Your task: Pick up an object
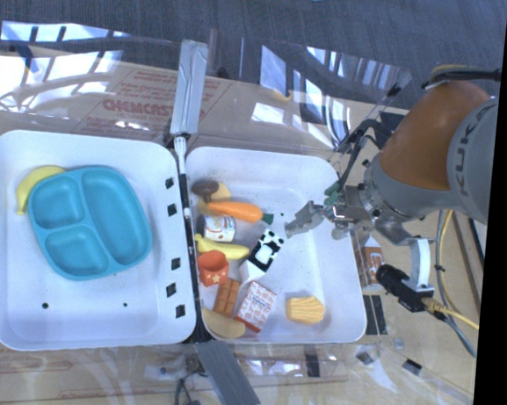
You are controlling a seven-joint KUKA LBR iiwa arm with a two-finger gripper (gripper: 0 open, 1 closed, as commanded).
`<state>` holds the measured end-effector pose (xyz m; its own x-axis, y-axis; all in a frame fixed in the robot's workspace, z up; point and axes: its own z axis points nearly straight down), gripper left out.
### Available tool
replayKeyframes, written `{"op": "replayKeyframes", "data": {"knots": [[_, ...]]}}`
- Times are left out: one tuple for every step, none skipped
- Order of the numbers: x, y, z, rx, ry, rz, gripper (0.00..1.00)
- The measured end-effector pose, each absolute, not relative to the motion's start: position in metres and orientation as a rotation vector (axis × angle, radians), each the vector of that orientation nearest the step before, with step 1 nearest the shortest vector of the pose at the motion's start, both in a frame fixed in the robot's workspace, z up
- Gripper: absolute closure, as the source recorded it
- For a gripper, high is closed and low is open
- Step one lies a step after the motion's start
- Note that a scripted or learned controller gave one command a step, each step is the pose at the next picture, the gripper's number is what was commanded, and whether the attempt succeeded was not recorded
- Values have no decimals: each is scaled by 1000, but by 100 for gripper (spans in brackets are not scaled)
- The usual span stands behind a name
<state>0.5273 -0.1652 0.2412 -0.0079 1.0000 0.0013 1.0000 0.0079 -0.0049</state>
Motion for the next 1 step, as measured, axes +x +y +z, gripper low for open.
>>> {"op": "replayKeyframes", "data": {"knots": [[515,-164,261,-2286,-2156,2,0]]}}
